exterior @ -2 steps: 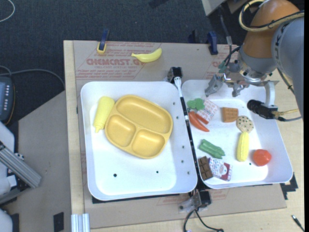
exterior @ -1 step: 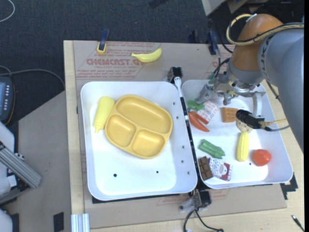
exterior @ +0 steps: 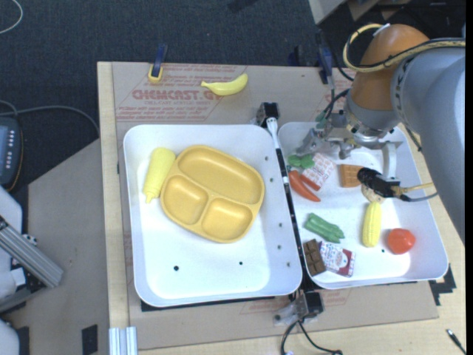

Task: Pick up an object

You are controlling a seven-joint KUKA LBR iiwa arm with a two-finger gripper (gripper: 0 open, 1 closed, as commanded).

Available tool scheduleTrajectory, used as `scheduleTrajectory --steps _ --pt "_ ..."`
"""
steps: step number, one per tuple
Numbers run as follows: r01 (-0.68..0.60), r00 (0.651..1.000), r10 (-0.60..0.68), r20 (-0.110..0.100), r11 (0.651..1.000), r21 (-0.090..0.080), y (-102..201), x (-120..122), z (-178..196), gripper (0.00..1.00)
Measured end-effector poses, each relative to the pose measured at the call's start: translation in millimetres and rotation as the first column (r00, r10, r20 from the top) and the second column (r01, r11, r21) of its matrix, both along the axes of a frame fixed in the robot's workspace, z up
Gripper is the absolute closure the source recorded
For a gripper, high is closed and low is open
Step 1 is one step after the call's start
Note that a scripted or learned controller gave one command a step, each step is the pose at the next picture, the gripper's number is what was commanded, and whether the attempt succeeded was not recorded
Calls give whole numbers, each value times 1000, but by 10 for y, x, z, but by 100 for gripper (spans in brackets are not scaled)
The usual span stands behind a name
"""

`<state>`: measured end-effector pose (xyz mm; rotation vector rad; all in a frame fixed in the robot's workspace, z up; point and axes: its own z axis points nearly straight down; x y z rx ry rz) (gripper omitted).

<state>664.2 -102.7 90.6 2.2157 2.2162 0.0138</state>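
Observation:
My gripper point(exterior: 330, 137) hangs over the back of the right bin point(exterior: 429, 265), below the orange band of the arm. Just in front of it lie a small green item point(exterior: 299, 160) and a red-and-white packet point(exterior: 320, 168). An orange-red carrot point(exterior: 304, 187) lies beside them near the bin's left wall. An orange block point(exterior: 349, 174) sits to the right of the packet. Further forward are a yellow corn cob point(exterior: 372, 224), a red tomato point(exterior: 400, 240) and a green pepper point(exterior: 324, 228). Nothing shows between the gripper and these things.
A brown chocolate bar point(exterior: 312, 257) and a red snack packet point(exterior: 337, 260) lie at the right bin's front left. The left bin point(exterior: 148, 272) holds a yellow divided plate point(exterior: 213, 193) and a yellow bottle point(exterior: 157, 172). A banana point(exterior: 226, 86) lies on the board behind.

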Motion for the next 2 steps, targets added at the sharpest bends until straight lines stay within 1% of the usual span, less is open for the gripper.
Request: scheduleTrajectory --steps 1,2 --pt "-1 1000 1 4 1000 0 3 13 126 100" --pt "-1 1000 1 -7 1000 -2 71 -14 589 100"
